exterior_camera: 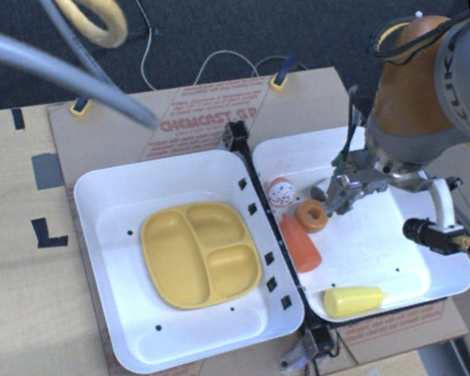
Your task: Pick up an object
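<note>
Yellow object (354, 299) in right bin (432, 283), fingers (334, 197) beside orange ring (313, 215)

Readable text from my station: one printed word, on the cardboard.

I read red lettering on the cardboard sheet (204, 111) that lies under the two white bins: it looks like "CHEMCAST GP", set along the sheet's far edge just above the left bin (93, 199), framed by thin red diagonal lines; the last letters run into the black divider clip and I am less sure of them. More red print runs along the sheet's near edge, below both bins, but it is too small and blurred for me to make out.
</note>
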`<state>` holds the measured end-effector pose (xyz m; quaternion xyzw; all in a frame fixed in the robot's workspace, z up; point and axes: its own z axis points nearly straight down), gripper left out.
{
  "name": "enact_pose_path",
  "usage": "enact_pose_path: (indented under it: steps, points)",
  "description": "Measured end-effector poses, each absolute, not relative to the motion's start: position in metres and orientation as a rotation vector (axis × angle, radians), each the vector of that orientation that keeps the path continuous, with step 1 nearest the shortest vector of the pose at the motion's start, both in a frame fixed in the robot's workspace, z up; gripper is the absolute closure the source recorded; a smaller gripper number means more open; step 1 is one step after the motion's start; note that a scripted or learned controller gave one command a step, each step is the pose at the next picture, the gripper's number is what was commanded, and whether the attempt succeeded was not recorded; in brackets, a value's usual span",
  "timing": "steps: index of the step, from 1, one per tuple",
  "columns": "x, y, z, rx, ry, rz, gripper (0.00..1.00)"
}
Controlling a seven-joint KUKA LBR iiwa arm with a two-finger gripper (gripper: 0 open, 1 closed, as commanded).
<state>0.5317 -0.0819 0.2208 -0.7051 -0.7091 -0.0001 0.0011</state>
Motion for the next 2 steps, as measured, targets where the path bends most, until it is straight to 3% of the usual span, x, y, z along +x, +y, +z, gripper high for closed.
enact_pose_path:
  steps: [2]
  points:
    - [0.518,0.037,0.209,-2.211,-2.227,0.002,1.0]
